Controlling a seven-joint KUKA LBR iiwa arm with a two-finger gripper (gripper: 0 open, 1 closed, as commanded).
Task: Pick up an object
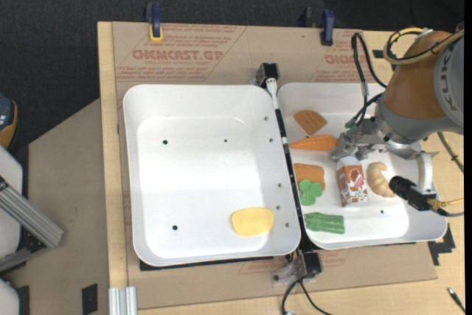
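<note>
Objects for picking lie mostly in the right shallow white plastic bin (pixel 424 232): a smooth orange carrot-shaped toy (pixel 313 144) just left of the gripper (pixel 354 146), a flat tan waffle-textured wedge (pixel 310 119) above it, an orange slab (pixel 310 173) touching a bumpy green leafy piece (pixel 310 192), a green ridged pod-like piece (pixel 325 222), a small printed carton (pixel 353 184) standing upright, and a rounded beige lump (pixel 378 178) beside it. The left white bin (pixel 199 114) holds a glossy yellow oval piece (pixel 252 221) near its lower right corner. The metal gripper sits low over the right bin near the carrot's blunt end; whether it is spread or closed, I cannot tell. Both bins rest on a brown cardboard sheet (pixel 221 48).
</note>
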